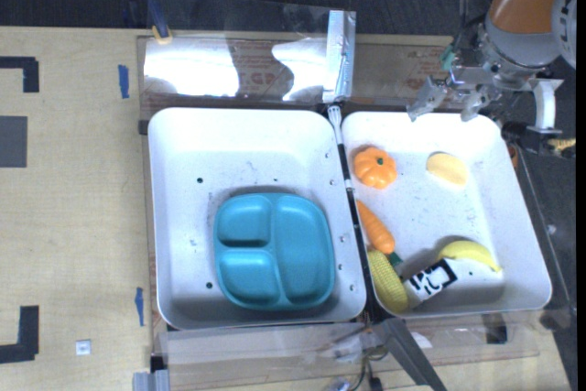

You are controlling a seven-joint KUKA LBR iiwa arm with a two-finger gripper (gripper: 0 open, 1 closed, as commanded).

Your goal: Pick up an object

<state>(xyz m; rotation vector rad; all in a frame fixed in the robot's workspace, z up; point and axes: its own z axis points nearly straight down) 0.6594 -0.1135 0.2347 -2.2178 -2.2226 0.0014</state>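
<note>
The right bin [513, 224] holds a small orange pumpkin [375, 168] near its left wall, a pale yellow lemon-like piece [446, 168] toward the back, an orange carrot [376, 228], a corn cob [387, 280] at the front left, and a yellow banana [469, 254] beside a black-and-white tag [429, 277]. My gripper [449, 101] hovers over the right bin's back rim, above and behind the lemon piece. Its two fingers stand apart with nothing between them.
The left bin [174, 160] carries a blue divided plate [273, 249]. A clear plastic panel [247, 59] stands behind the left bin. The arm's orange band [526, 0] and cables sit at the top right.
</note>
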